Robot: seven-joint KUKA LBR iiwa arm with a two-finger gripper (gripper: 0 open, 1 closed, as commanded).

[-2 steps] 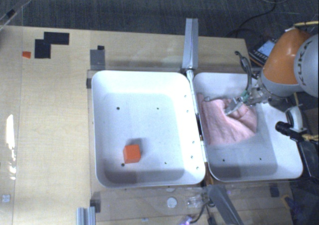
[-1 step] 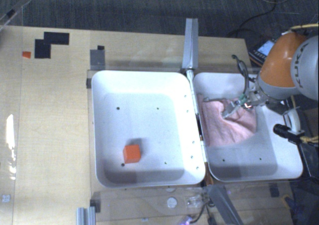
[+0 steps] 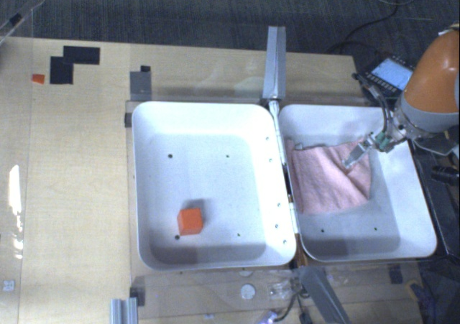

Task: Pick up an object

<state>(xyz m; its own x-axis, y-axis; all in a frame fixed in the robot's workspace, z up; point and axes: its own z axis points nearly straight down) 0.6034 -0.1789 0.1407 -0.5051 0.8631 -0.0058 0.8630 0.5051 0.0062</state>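
A pink cloth (image 3: 329,180) lies crumpled in the right bin (image 3: 413,233), covering its left and middle part. My gripper (image 3: 361,151) reaches in from the right and sits low over the cloth's upper right corner, touching or nearly touching the fabric. The cloth's top edge looks slightly pulled toward the gripper. A small orange block (image 3: 190,221) rests in the left bin (image 3: 201,128), near its front left area, far from the gripper.
A metal divider post (image 3: 274,64) stands behind the seam between the bins. The arm's orange band (image 3: 435,78) hangs over the right bin's far right corner. Black markers (image 3: 72,62) and a small orange tag (image 3: 38,79) lie on the bench at the far left.
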